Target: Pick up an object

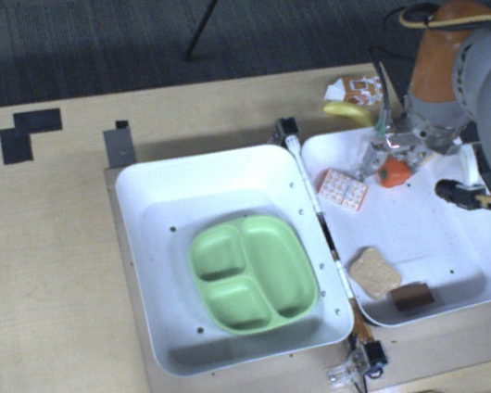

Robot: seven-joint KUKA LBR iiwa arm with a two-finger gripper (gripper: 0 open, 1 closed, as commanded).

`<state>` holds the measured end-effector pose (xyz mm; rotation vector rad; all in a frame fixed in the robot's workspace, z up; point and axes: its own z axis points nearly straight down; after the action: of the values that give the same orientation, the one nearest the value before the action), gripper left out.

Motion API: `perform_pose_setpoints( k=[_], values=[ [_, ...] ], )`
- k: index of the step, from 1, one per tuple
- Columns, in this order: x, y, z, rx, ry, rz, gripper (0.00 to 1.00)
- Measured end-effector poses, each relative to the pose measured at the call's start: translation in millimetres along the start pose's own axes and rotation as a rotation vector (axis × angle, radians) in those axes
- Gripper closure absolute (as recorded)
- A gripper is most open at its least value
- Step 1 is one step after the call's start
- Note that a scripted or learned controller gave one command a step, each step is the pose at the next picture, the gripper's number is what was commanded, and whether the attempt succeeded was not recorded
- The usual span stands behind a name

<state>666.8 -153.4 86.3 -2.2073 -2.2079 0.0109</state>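
My gripper [387, 155] hangs over the far part of the right bin [483, 262]. A small orange-red object [396, 174] lies directly beneath it, touching or nearly touching it. A pink-and-white checkered piece [341, 190] rests just left of the gripper. Nearer the front of that bin lie a tan bread-like piece [374, 272] and a dark brown block [412, 296]. The grey arm with its orange band [438, 63] comes in from the right.
The left bin [152, 254] holds a green divided plate [252, 272]. On the bench behind the right bin lie a yellow banana-like item [347, 110] and a white-and-orange packet [353, 87]. A divider rail [315, 207] separates the bins.
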Motion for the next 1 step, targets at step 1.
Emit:
perform_pose_setpoints(
  k=[1],
  values=[
    [-0.8,2.5,-11.9,-0.015,-0.008,-0.008,1.00]
  ],
)
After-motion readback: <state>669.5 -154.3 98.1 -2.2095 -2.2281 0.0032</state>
